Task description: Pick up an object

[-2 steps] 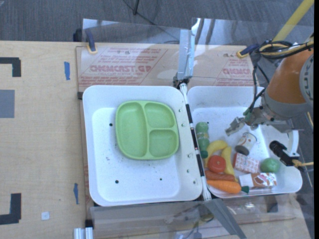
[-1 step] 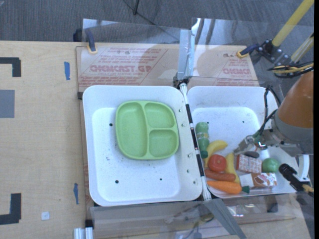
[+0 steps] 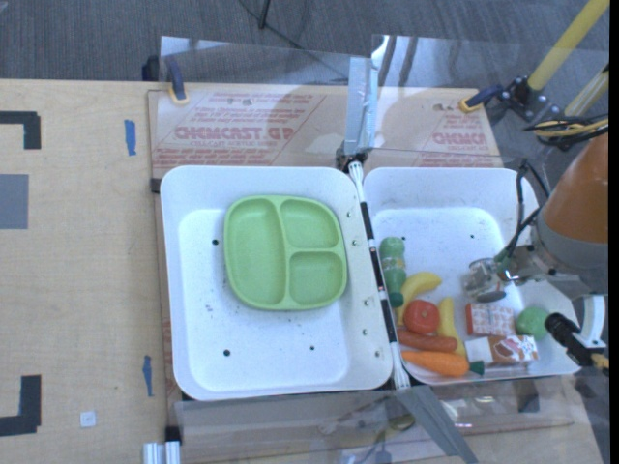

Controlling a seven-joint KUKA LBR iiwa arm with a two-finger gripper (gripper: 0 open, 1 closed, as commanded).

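Right bin [image 3: 435, 184] on counter: toy food heaped along near edge, red-and-white carton [image 3: 488, 319] just under gripper [image 3: 481, 280] | jaws: cannot tell, nothing seen pinched | carton judged light, stiff, smooth-faced | best taken across narrow sides.

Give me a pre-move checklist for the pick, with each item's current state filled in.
1. Gripper over the right bin, where the food lies: ok.
2. Something held between the fingers: cannot tell.
3. Targets within the bin: ok; tomato, carrot, banana and a box lie near its front edge.
4. Room around targets: not ok; they are crowded, several touching.
5. Gripper directly above one item: cannot tell; it sits beside the box.
6. Green plate in the left bin, out of the way: ok.
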